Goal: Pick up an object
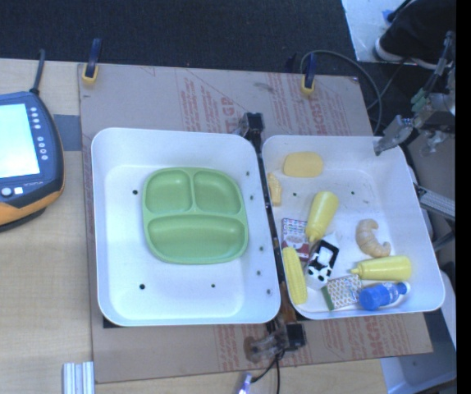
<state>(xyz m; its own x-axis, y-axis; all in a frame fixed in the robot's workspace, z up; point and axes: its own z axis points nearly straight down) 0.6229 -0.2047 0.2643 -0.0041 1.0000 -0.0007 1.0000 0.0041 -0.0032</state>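
The right white bin [412,195] holds several small items. Among them are a pale yellow block [303,164] at the back and a yellow bottle [321,213] in the middle. A tan curved pastry-like piece [372,238] lies to the right, with a yellow squeeze bottle [381,268] on its side just in front of it. A blue-capped clear bottle [380,295], a corn cob [294,275] and a black-and-white toy [323,261] sit toward the front. My gripper [389,139] hovers at the bin's back right corner, above the rim and apart from every item.
In the left white bin [112,220] rests a green divided plate [194,215]. A teach pendant with a screen [10,154] lies on the bench at far left. Clamps and cables sit along the cardboard's back edge and between the bins at the front.
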